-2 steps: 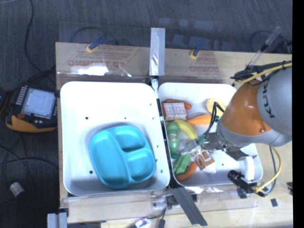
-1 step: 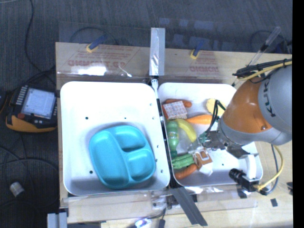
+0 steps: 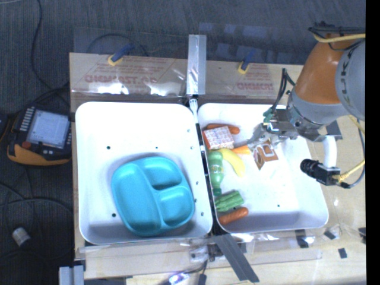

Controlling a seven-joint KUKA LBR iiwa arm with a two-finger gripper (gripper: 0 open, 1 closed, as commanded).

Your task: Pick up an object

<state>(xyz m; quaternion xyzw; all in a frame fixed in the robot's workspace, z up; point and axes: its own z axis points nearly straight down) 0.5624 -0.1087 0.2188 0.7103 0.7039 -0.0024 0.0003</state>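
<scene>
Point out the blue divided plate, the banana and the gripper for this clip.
blue divided plate (image 3: 153,196), camera view, on the ridge between its compartments.
banana (image 3: 236,164), camera view, on the middle of its yellow body.
gripper (image 3: 265,140), camera view, midway between its fingertips, above the right bin.

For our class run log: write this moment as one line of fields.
arm: over right bin | tool: low beside brown packet | food: along that bin's left side | blue tray: left bin | pick: not confirmed

a robotics lab: grey carpet floor (image 3: 148,10) with loose cables (image 3: 35,10) (a teach pendant (image 3: 41,132) lies beside the bench).
</scene>
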